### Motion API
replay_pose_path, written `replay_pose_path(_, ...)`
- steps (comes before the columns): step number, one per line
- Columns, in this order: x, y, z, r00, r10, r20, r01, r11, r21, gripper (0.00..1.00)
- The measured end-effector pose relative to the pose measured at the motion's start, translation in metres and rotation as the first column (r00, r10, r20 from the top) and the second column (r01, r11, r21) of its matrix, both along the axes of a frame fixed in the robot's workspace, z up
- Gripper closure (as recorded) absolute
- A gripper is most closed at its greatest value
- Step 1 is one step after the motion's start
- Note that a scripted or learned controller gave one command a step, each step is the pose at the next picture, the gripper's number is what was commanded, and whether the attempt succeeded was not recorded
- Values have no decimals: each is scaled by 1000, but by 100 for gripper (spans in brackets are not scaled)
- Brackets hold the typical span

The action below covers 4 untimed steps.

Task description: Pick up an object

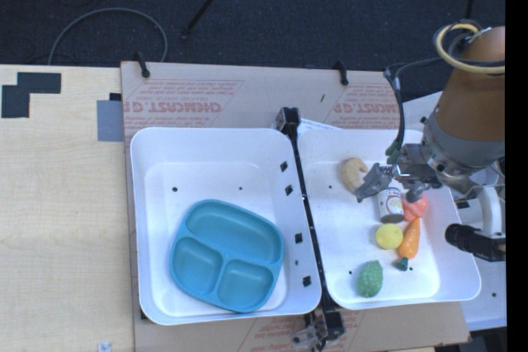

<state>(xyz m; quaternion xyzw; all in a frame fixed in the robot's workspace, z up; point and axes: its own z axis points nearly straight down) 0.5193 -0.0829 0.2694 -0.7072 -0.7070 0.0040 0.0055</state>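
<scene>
Hovering with spread fingers, the tool (386,180) hangs just above the small can (391,204).

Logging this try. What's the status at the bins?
Pincer low over right bin, nothing seen between its fingers. Small can just beneath, lemon and carrot crowding it. Blue tray in left bin.

Both bins (153,169) look like smooth, slightly glossy white plastic. The blue tray (227,255) is smooth plastic with a soft sheen. Left, the bench (58,218) looks like pale matt wood. Under the bins, printed cardboard (214,99), matt.
</scene>
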Motion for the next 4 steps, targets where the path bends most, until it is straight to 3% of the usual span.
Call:
replay_pose_path(1,2,0,4,1000,1,9,-1,1000,-1,0)
replay_pose_path(2,-3,-3,-59,1000,0,3,0,1000,0,0)
replay_pose_path(4,-2,3,-149,1000,0,4,0,1000,0,0)
